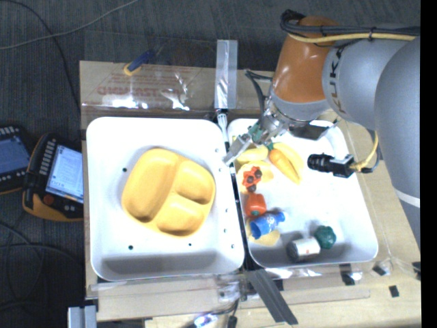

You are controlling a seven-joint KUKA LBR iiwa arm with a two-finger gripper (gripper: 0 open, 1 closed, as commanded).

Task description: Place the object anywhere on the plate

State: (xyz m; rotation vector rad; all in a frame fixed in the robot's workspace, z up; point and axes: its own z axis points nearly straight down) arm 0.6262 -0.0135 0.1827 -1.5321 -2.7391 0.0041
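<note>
A yellow plate point(169, 190) with three moulded sections lies in the left bin point(109, 251). My gripper point(240, 145) hangs over the near-left corner of the right bin point(355, 217), close to the wall between the two bins. It points down and to the left. A small green bit point(259, 133) shows at the gripper; whether it is held is unclear. Just below the gripper lie a pale yellow piece point(253, 157) and an orange-yellow carrot-shaped toy point(285, 162).
Further down the right bin's left side are a small red-orange toy point(252, 176), an orange-red piece point(255, 203) and a blue toy point(265, 223). A grey cylinder point(302, 248) and a green object point(325, 236) lie near its front edge. The arm point(369, 53) covers the bin's far right.
</note>
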